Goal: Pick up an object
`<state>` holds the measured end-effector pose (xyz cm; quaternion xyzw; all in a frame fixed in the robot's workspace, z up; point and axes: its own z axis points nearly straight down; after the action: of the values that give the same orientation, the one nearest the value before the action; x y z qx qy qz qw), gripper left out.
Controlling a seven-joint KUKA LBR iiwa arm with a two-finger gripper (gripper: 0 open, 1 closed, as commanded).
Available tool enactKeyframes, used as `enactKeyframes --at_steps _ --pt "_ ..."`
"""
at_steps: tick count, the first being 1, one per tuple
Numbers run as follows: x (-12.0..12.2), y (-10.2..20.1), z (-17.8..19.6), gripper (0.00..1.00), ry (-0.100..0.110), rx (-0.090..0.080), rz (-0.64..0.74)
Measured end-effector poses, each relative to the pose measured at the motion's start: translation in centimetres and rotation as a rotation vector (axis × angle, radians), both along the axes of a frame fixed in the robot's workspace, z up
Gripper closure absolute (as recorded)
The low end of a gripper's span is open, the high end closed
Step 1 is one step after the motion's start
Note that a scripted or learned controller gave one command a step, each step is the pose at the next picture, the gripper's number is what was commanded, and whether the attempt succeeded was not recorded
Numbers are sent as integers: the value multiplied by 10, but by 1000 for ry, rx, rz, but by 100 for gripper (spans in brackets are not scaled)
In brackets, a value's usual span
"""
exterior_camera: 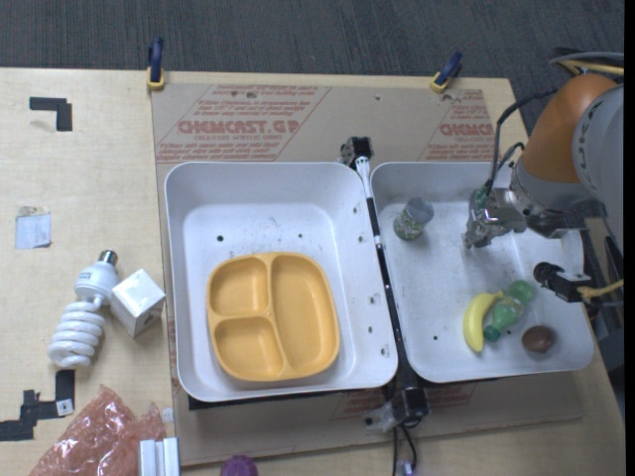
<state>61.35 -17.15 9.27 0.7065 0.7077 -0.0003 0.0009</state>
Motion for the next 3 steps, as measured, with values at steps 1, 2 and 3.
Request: enactKeyframes --at_steps 1,2,3 --pt "-90 63 0 0 1 1 -3" --pt "22 8 0 0 0 0 1" --pt "-27 60 0 0 0 1 1"
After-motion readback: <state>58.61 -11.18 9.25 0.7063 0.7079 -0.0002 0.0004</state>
